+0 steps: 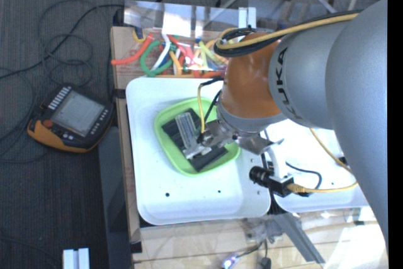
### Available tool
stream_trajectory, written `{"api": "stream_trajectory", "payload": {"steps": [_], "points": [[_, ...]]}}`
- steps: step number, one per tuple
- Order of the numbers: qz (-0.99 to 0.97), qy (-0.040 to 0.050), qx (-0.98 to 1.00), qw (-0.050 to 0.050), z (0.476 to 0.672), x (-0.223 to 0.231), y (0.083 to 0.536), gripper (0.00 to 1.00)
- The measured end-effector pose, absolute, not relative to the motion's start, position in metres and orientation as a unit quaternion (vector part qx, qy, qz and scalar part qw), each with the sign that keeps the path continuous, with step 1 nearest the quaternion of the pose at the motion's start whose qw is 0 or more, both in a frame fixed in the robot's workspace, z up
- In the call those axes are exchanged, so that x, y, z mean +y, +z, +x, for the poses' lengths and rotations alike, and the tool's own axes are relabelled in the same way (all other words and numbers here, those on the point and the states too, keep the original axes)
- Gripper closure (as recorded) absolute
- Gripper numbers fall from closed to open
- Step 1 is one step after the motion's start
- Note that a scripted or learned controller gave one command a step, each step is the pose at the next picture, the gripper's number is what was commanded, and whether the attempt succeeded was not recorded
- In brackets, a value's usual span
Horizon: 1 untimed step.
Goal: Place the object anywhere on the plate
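In the camera view the green plate sits in the left white bin, toward that bin's right side and nearer the tabletop's far edge than its near one. A dark, flat object lies on the plate, its visible end pointing toward the plate's far-left rim, while its other end runs under the arm's tooling. The end effector hangs directly over the plate, with pale metal fingers lying along or across the dark object; whether they clamp it or stand apart from it I cannot tell, since the orange wrist band and the grey arm cover much of that spot. Judged from how things lie, the object appears to be inside the plate's rim, resting on or just above the green surface, so the placing itself looks nearly or fully done. What seems left is a release, if one is needed, and lifting clear without dragging the object over the rim. A tangle of coloured cables lies at the far edge of the tabletop, well apart from the plate.
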State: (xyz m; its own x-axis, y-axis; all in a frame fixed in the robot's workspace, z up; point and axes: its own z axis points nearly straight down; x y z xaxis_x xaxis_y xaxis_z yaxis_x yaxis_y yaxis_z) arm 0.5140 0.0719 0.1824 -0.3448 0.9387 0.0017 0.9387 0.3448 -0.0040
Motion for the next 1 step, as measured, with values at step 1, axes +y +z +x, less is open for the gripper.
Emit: {"api": "stream_trajectory", "payload": {"steps": [1], "points": [[-0.572, 0.001, -0.82, 0.002, 0.5141, 0.0718, 0.1824, 0.0]]}}
